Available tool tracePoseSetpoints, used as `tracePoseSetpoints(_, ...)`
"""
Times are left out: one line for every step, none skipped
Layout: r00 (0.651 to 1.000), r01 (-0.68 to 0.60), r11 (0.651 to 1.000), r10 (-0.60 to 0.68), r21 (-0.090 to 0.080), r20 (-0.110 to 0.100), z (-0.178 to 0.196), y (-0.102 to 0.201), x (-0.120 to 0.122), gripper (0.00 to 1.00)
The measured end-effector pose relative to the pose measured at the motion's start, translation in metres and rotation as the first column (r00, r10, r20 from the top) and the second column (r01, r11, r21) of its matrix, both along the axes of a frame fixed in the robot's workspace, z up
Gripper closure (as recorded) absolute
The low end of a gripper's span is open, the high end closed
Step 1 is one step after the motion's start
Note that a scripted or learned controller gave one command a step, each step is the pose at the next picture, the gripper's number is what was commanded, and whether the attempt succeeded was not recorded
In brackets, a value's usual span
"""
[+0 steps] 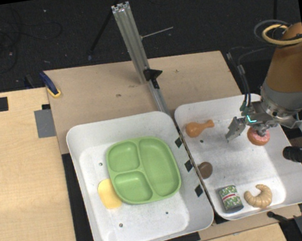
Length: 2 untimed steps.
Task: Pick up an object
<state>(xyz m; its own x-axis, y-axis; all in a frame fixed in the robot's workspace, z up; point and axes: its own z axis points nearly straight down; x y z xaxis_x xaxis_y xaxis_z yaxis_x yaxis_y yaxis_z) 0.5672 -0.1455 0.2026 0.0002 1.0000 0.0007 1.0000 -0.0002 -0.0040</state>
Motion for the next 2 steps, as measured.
tracePoseSetpoints(1.0,0.0,1.0,0.0,0.0,0.003,0.001,0.0,0.001,0.0)
tracePoseSetpoints(1.0,0.0,1.0,0.0,0.002,-0.005,-0.055,0.007,-0.009,0.0)
